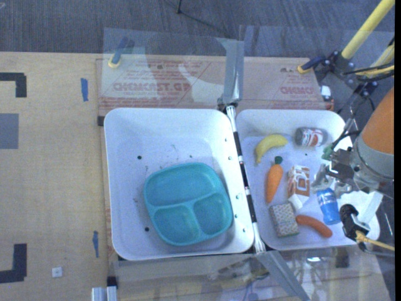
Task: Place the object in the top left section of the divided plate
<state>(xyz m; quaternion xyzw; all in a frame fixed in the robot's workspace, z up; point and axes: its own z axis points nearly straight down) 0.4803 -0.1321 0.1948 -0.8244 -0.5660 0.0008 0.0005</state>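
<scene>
Robot lab / test cell, not a home. Plywood tabletop point(50, 187) w/ black corner marks point(14, 84) and blue tape bits point(84, 89). Two white bins point(119, 137) sit side by side, fenced by clear plastic sheets point(169, 61). Grey carpet floor point(75, 11) behind, yellow poles point(369, 21) and cables point(366, 74) at right. Toy food in the right bin, e.g. banana point(270, 146), carrot point(274, 180).

Wooden bench point(50, 187) under two bins point(125, 137)
</scene>
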